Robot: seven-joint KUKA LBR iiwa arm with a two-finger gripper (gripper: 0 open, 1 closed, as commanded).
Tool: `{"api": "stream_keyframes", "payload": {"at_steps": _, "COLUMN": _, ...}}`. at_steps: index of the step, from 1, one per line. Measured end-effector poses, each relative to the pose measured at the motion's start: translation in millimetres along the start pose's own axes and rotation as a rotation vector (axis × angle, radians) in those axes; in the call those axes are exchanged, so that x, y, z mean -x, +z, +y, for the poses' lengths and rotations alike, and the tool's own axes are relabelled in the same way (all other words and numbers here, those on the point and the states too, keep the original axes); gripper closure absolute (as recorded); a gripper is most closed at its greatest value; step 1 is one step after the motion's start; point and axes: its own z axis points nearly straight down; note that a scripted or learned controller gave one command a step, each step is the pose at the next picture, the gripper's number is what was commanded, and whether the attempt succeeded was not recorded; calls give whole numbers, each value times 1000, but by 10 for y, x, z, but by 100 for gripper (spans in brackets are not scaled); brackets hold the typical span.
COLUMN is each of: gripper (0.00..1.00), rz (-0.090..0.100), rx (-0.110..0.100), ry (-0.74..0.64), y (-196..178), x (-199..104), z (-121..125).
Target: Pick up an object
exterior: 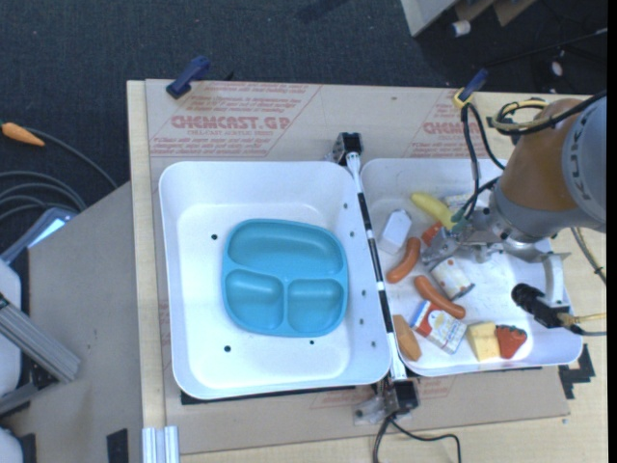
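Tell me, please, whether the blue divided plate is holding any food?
Empty: the blue divided plate shows bare compartments; the toy food lies in the right bin.

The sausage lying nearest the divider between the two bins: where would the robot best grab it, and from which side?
Probably at its middle, coming straight down from above. The sausage is long, thin and lies flat at a slant, so the pincer should close across its narrow width. Its middle looks free of the white packet above.

— How is the light?
— Bright and even from above; the white bins (193,258) nearly wash out, and the blue tray (284,276) carries soft sheen.
— Shadows?
— Faint, short ones under the arm (549,177) at right.
— Sharpness?
— Slightly soft throughout, grainy on the dark far floor (96,27).
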Motion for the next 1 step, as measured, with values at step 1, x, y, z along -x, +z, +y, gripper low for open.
{"api": "stream_keyframes", "payload": {"at_steps": 1, "gripper": 100, "rz": -1, "rx": 2, "ry": 1, "y": -99, "x": 0, "z": 4}}
